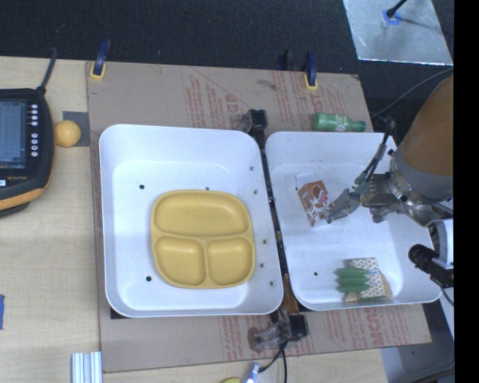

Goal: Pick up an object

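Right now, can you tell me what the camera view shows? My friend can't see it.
A robot's gripper reaches from the right into the right white bin, beside a small reddish packet. A green packet lies nearer the front, and the left white bin holds a yellow divided tray.

Small red-brown snack packet (312,201) lying flat, centre right of frame, green-and-tan packet (361,281) flat, tilted, lower right of frame
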Robot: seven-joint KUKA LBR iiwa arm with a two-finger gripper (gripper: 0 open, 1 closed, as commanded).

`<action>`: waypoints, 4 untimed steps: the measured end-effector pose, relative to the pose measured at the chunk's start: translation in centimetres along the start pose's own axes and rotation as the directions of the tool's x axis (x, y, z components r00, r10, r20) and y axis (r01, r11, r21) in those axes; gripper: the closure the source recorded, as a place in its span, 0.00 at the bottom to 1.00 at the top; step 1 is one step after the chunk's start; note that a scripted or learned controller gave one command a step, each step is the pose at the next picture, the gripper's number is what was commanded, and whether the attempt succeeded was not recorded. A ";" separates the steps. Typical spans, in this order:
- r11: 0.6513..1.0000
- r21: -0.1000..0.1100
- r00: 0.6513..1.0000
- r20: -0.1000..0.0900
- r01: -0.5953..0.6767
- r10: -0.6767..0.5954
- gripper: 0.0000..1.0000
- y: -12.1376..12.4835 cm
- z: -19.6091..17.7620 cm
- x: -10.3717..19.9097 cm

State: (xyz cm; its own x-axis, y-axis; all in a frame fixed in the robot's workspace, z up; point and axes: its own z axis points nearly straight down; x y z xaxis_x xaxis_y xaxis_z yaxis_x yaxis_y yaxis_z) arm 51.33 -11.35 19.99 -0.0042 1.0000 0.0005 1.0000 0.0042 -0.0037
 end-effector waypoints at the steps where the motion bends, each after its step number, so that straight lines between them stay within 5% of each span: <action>1: 1.000 0.000 1.000 0.002 0.002 -0.002 0.00 6.1 3.7 1.2; 2: 1.000 0.002 1.000 0.001 0.002 -0.002 0.00 8.8 10.9 1.1; 3: 1.000 0.002 1.000 0.002 0.004 -0.004 1.00 8.8 9.8 1.0; 4: 1.000 -0.002 1.000 -0.001 0.000 0.000 1.00 8.5 0.7 7.7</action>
